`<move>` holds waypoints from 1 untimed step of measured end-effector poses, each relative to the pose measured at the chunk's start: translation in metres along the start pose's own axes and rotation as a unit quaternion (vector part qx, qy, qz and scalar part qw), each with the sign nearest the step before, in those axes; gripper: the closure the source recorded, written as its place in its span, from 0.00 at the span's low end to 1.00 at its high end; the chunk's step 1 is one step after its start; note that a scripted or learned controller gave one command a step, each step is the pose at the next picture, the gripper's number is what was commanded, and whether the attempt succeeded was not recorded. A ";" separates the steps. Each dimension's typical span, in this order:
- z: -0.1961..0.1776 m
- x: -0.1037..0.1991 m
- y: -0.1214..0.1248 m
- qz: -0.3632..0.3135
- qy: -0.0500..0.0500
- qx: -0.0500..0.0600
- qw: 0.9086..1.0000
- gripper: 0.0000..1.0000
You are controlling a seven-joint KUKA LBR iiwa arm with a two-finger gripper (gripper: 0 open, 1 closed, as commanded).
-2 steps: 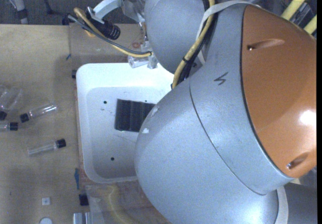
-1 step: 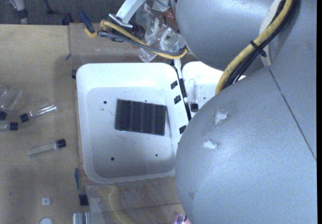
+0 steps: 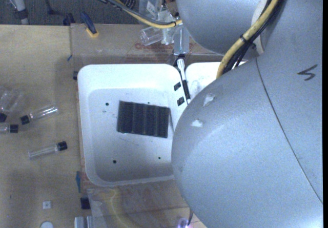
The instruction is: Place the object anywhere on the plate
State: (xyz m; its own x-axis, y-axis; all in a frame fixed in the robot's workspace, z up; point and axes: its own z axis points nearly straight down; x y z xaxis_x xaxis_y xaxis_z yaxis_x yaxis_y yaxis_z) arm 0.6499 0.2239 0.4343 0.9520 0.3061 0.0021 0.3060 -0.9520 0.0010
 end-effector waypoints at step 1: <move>0.000 0.008 0.003 0.056 0.000 0.000 0.998 1.00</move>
State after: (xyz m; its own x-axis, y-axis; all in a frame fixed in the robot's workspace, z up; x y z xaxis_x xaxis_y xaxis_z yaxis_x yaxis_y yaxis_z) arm 0.6587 0.2233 0.4343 0.9804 0.1972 0.0020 0.1972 -0.9804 0.0006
